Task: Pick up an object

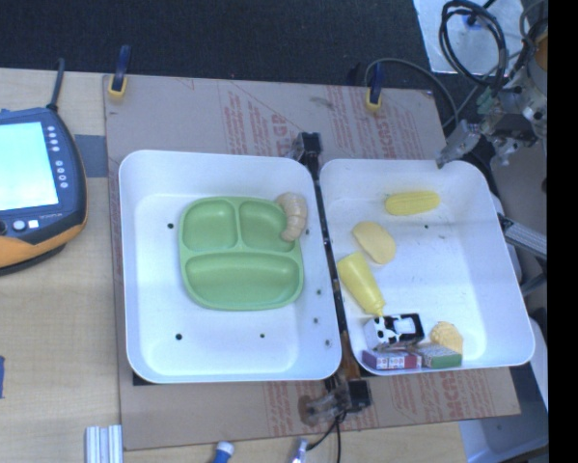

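Fingers of the gripper (459, 146) sit at about two o'clock in the camera view, just above the far right corner of the right bin (496, 258); whether they are spread or pressed together cannot be told, as the parts there are small and tangled with cables and metal. Nothing shows between them.

Nearest thing to the gripper is a yellow corn cob (412, 203), lying on its side in the right bin, at about seven o'clock from the gripper and apart from it. Further toward seven o'clock lies a pale yellow potato-like piece (374, 242), and below that a yellow squeeze bottle (361, 283) lies tilted near the bin's left wall. At the bin's near edge, around six o'clock from the gripper and well apart from it, lies a cluster: a black-and-white cow toy (395, 330), a small yellow lumpy piece (447, 336), and flat small boxes (412, 358) against the rim.

In the left bin (144, 258) rests a green divided plate (240, 254), with a beige curved piece (292, 215) touching its upper right corner, at about one o'clock on the plate.

Both bins stand on a brown cardboard sheet (231, 114) on the worktop (47, 355). A teach pendant (23, 186) with a lit screen lies at nine o'clock.
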You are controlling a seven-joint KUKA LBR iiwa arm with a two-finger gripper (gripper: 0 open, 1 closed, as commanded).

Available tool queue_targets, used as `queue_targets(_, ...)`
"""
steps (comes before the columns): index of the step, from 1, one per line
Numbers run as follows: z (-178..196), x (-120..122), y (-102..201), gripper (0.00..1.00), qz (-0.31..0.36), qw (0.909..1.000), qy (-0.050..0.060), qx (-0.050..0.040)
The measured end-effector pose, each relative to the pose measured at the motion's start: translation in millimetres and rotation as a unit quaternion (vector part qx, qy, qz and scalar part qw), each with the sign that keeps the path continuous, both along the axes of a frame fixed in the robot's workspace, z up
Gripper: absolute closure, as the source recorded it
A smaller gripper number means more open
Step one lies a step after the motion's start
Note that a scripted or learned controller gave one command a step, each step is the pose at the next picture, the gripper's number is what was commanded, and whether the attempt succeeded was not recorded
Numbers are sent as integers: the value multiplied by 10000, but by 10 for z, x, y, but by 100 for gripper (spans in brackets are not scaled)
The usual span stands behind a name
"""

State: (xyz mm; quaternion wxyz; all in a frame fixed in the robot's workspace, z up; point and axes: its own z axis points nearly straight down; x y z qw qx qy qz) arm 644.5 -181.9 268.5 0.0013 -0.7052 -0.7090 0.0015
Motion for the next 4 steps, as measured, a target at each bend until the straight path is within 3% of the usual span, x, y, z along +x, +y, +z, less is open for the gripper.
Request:
queue_targets(1,-1131,111,529,0,8,10000,15,2)
queue_targets(2,-1777,-158,906,0,14,10000,12,-3)
queue_targets(3,-1766,-189,850,0,4,10000,9,-5)
queue_targets(4,-1660,-186,841,100,8,10000,15,-7)
